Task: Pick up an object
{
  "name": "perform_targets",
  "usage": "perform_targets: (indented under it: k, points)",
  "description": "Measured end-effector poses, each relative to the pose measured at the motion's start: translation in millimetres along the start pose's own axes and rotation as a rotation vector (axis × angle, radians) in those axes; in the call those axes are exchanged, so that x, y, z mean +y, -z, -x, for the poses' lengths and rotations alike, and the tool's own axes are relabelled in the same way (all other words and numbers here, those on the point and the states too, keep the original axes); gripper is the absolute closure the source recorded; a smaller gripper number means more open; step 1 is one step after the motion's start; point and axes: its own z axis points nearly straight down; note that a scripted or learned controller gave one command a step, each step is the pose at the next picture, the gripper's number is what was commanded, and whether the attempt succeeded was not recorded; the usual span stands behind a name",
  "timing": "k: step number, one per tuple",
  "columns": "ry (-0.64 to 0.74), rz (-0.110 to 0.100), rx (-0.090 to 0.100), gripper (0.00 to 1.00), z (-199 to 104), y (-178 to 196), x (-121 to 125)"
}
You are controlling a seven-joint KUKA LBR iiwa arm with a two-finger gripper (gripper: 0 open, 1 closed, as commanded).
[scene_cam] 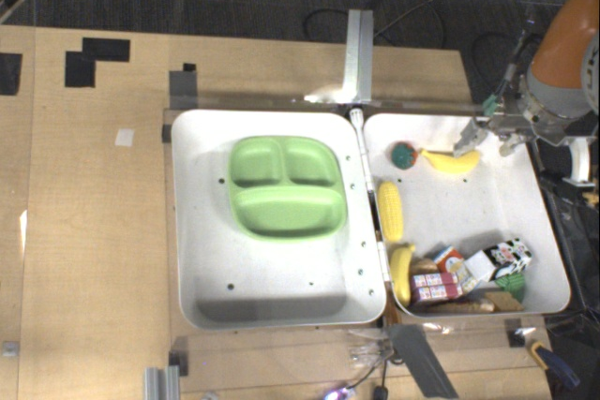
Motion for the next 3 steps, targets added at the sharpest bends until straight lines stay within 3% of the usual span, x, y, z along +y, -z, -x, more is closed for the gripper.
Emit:
perform_targets:
  k: [1,2,3]
  points:
    - [0.176,0.006,0.0,0.0,-1,-54,18]
    - [0.181,0.01,-0.002,1.0,-2,-42,20]
    - [0.133,0.004,0.0,1.0,-52,66,14]
